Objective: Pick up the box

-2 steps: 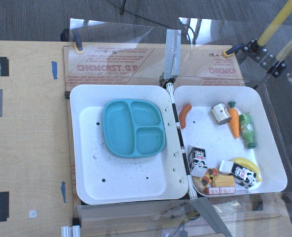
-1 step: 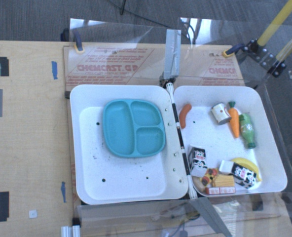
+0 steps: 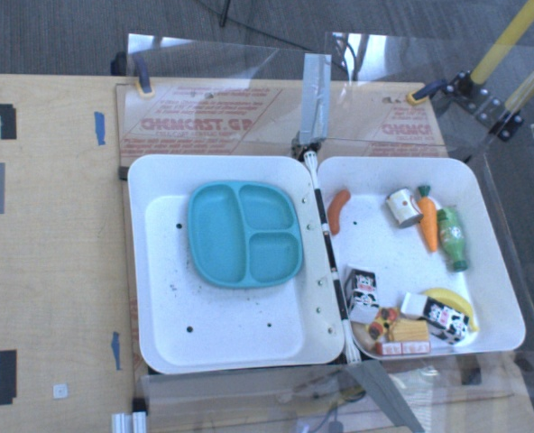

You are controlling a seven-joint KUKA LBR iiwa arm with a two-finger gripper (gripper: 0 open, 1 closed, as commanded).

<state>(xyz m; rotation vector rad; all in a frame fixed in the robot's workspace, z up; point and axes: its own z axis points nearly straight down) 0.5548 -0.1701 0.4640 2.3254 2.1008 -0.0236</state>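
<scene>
Located in right bin: cow-print box, beside its left wall. Located in left bin: teal plate. Pincer state: cannot tell.

Two white bins, one teal plate, two cow-print boxes.
</scene>
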